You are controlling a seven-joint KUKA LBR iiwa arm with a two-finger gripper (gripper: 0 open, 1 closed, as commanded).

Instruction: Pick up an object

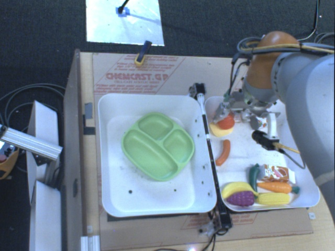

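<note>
You're looking at a robot lab: a grey arm (298,82) over white bins (152,205) on a cardboard-covered bench (146,72), loose cables (26,95) on dark carpet.

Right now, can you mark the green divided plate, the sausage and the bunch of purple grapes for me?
green divided plate (157,146): camera view, on the ridge between its compartments.
sausage (223,152): camera view, middle of its length.
purple grapes (241,198): camera view, centre of the bunch.
</note>
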